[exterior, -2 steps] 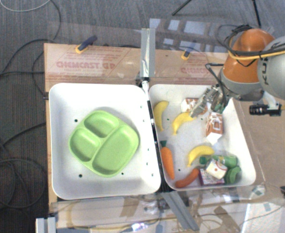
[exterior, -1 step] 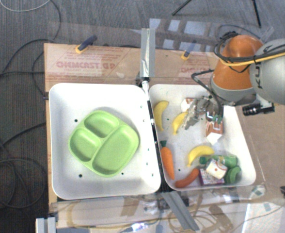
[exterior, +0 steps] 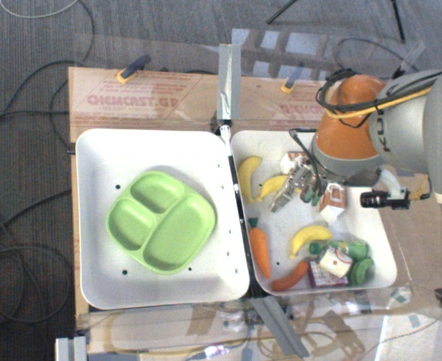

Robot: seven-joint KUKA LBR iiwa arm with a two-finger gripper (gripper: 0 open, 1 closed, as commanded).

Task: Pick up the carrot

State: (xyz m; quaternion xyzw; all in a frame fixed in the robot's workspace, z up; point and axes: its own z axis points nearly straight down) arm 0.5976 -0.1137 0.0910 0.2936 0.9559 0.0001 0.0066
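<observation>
The carrot lies nearest, against the right bin's left wall; the hand hovers above, grasping nothing, its opening impossible to tell; it should descend centred across the carrot's width.

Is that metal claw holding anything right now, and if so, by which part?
Nothing shows between its fingers. The gripper hangs over the right bin near a banana, while the carrot lies untouched by the bin's left wall.

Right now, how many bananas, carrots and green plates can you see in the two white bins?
Bananas: 3, one, another and a third, all in the right bin
Carrot: 1, right bin
Green plate: 1, left bin
Total: 5
</observation>
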